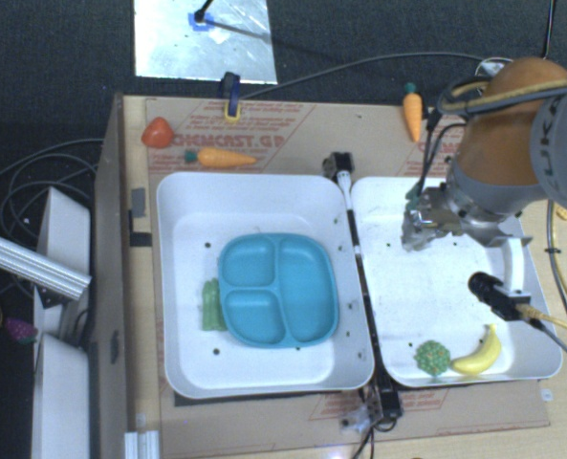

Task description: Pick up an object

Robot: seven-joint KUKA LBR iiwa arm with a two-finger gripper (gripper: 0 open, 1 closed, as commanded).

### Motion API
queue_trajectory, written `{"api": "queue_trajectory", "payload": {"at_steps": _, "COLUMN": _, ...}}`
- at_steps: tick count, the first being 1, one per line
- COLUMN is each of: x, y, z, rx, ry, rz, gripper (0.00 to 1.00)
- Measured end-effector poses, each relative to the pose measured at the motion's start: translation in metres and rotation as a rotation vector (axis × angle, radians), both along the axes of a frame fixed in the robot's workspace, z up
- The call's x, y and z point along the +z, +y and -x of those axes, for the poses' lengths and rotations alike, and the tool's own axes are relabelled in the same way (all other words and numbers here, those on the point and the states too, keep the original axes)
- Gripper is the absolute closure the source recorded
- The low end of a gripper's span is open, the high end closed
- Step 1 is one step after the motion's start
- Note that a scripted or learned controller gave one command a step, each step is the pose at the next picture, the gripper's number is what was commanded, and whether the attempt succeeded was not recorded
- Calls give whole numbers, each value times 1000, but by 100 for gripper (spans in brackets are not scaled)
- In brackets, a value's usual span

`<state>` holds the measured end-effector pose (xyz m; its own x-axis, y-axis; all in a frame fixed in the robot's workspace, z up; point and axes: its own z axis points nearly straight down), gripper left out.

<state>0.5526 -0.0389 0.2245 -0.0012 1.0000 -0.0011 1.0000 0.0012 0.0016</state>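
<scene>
In the smooth right bin [388, 285], curved banana [478, 354] beside bumpy green ball [433, 357]; claw [419, 229] state unreadable.

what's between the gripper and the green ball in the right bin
Bare white floor of the right bin separates the gripper from the green ball, seen in the camera view.

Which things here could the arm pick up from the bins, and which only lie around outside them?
In the bins: banana, green ball, green piece, blue divided plate; gripper above the right bin.

Lying outside: two carrots, tomato, foil sheet.
</scene>
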Motion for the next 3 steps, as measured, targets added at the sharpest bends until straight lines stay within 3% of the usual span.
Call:
{"api": "queue_trajectory", "payload": {"at_steps": 1, "x": -21, "y": 26, "z": -12, "rx": 3, "ry": 1, "rz": -1, "gripper": 100}}
{"api": "queue_trajectory", "payload": {"at_steps": 3, "x": 0, "y": 26, "z": -14, "rx": 9, "ry": -3, "rz": -3, "gripper": 100}}
